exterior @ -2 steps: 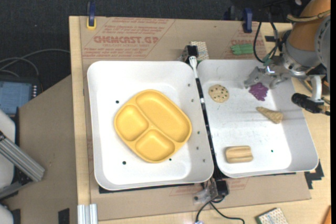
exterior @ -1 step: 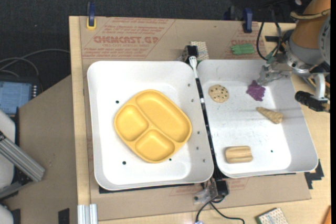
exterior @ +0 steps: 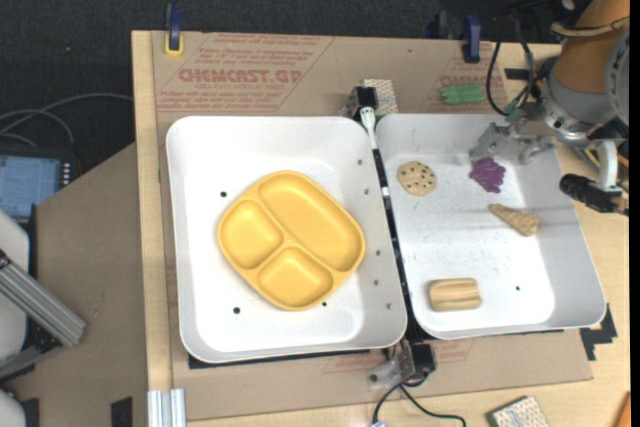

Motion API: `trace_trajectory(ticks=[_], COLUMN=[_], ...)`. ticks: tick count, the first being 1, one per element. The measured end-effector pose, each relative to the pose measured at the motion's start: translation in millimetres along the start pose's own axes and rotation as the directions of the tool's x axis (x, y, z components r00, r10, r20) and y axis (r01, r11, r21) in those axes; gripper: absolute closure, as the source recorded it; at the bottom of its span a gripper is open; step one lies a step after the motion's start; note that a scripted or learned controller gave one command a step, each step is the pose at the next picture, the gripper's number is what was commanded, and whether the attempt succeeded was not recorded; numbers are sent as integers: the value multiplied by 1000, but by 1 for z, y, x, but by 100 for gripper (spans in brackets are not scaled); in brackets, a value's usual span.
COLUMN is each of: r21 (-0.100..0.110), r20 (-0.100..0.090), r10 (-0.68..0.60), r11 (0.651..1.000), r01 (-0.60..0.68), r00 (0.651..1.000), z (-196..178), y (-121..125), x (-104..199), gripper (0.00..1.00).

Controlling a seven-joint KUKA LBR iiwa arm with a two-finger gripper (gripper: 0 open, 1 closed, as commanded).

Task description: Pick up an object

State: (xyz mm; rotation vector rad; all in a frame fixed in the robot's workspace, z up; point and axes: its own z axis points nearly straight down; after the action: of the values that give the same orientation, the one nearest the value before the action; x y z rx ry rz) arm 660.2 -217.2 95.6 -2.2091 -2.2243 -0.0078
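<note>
A toy hot dog bun point(exterior: 455, 294), tan and smooth with rounded ends, lies nearest the camera on the floor of the right-hand white bin point(exterior: 560, 310). Farther in, a beige waffle-textured ice cream cone point(exterior: 514, 219) rests on its side, its point toward the bin's middle. Beyond it sit a round chocolate chip cookie point(exterior: 416, 178), pale with dark specks, and a lumpy purple bunch of grapes point(exterior: 487, 174). In the left-hand white bin point(exterior: 200, 315), a glossy yellow plastic plate point(exterior: 290, 238) with three rounded compartments lies flat and turned at an angle. At the far end of the right bin, the metal gripper point(exterior: 507, 139) of the grey arm point(exterior: 590, 80) hangs just above and behind the grapes, its two fingers point(exterior: 484, 144) spread apart and nothing between them; whether a fingertip touches the fruit cannot be told. A green block point(exterior: 462, 94) lies on the brown printed board beyond the bins.
</note>
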Motion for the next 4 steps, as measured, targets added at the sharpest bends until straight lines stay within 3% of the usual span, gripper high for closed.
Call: trace_trajectory(ticks=[1, 2, 3, 4], r21=[-5, -6, -4, -8], r20=[0, 8, 3, 8], r10=[3, 2, 1, 0], r11=[1000, 1000, 1000, 1000], r01=[-3, -2, -1, 0], r00=[1000, 1000, 1000, 1000], z=[9, -1, 0, -12], y=[-26, -26, -26, -25], x=[-1, -3, -1, -2], gripper=[0, 100, 0, 100])
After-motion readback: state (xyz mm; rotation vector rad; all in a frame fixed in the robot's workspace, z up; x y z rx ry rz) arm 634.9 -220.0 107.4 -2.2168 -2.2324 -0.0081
